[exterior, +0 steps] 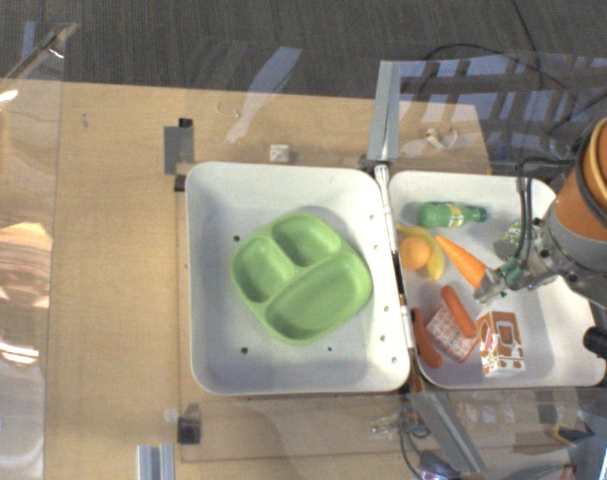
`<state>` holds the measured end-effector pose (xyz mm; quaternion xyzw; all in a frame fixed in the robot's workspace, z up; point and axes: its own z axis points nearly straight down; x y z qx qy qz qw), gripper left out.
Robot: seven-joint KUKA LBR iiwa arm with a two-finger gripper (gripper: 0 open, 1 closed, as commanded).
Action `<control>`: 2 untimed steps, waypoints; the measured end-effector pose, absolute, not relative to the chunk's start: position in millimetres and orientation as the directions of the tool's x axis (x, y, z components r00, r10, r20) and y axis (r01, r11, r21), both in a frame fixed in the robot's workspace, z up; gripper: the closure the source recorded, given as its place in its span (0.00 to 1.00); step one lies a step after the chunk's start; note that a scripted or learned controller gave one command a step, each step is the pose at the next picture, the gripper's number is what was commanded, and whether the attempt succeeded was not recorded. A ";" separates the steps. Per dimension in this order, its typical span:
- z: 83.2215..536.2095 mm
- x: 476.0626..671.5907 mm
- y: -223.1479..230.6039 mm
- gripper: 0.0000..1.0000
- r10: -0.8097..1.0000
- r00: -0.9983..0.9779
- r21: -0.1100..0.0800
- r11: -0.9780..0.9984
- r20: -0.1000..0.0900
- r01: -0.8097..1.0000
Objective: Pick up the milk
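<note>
Right bin holds the milk carton flat near its front edge, not yet lifted; gripper hovers just beyond, jaw state unclear.

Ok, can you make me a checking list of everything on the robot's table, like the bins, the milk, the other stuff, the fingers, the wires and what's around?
Surface: wooden bench bearing two white bins side by side, left bin and right bin.
Job's things: milk carton lying in the right bin near its front edge, not held.
Clutter: green divided plate in the left bin; in the right bin a green bottle, an orange, a carrot, a sausage and a red-and-white packet.
Grippers: gripper low over the right bin, just above the milk carton; whether the fingers are open is unclear.
Cables: black cable looping behind the right bin.
Surroundings: dark carpet beyond the bench.
</note>
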<state>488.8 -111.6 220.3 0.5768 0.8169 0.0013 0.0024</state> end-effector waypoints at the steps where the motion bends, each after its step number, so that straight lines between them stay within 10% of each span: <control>1: 147.6 492.1 -198.9 1.00 0.911 -0.412 0.013 0.412 -0.011 0.911; 2: 233.3 509.0 -123.0 1.00 0.893 -0.450 0.008 0.450 -0.005 0.893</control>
